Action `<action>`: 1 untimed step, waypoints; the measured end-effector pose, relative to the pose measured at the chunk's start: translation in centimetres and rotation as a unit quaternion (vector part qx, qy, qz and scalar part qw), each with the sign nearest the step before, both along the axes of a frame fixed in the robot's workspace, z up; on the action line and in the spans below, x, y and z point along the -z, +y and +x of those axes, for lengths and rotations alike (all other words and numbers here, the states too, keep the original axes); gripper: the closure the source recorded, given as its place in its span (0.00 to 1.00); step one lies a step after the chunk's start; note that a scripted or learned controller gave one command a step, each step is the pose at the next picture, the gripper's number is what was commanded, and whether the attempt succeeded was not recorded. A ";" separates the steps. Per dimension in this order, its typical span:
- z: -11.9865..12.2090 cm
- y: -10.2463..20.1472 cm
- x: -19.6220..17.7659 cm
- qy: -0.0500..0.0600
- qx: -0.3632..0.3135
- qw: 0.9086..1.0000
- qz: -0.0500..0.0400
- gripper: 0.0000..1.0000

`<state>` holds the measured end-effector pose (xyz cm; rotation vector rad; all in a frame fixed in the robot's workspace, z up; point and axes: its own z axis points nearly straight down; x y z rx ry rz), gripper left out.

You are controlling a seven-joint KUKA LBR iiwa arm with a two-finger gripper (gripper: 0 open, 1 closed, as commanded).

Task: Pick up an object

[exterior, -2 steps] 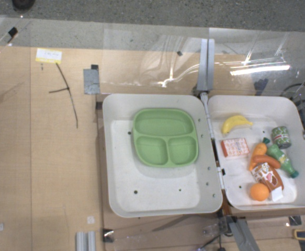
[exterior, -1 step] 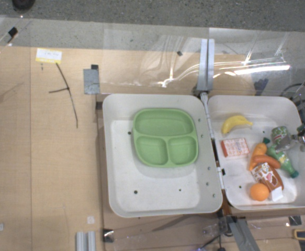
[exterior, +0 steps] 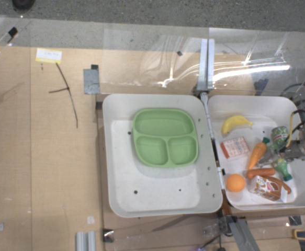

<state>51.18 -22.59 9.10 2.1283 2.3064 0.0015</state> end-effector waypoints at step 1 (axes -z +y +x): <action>-1.3 7.9 0.0 0.000 -0.038 0.999 0.000 0.00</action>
